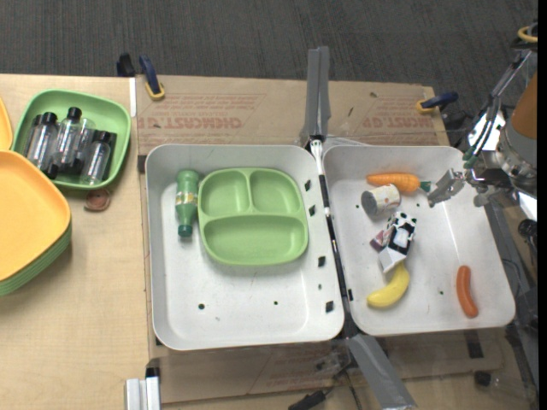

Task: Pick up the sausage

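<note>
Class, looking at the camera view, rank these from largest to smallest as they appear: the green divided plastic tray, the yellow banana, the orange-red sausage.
1. Green divided plastic tray, clearly largest.
2. Yellow banana.
3. Orange-red sausage, similar in length to the banana but thinner; that ranking is close.

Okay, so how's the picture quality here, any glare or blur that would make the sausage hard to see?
In the camera view the light is even and soft; the sausage reads sharp and red against the right bin, casting faint shadow. No strong glare on the white floor. The gripper near the carrot looks slightly soft.
</note>
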Robot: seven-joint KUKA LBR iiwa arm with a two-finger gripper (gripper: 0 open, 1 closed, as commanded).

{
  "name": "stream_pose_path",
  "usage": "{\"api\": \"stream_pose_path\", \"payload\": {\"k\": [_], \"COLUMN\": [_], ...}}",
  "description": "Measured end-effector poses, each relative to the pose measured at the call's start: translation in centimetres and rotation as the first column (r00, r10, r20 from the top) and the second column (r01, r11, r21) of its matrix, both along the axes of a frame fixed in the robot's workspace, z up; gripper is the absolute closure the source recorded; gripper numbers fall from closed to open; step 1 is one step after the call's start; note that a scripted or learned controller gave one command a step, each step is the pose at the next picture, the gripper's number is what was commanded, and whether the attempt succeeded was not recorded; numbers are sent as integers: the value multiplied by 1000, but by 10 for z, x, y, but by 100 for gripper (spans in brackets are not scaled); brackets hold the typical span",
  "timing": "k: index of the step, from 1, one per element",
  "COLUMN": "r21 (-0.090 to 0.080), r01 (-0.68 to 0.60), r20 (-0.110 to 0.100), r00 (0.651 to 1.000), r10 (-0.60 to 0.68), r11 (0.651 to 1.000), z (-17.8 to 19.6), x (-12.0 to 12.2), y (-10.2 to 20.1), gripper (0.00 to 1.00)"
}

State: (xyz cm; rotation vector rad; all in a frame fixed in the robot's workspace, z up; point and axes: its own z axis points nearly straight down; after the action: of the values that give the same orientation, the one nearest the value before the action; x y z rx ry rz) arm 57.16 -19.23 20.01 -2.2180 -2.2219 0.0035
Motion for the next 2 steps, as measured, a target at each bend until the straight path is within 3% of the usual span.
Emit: {"api": "stream_pose_path", "payload": {"k": [1, 2], "r21": [-1, 2], "r01": [-24, -268], "r20": [4, 2], "r00": [1000, 963], "r10": [24, 268], "r11": [1000, 963], "z": [-87, -109], "x": [1, -66], "y": [4, -18], "gripper": [0, 0]}}
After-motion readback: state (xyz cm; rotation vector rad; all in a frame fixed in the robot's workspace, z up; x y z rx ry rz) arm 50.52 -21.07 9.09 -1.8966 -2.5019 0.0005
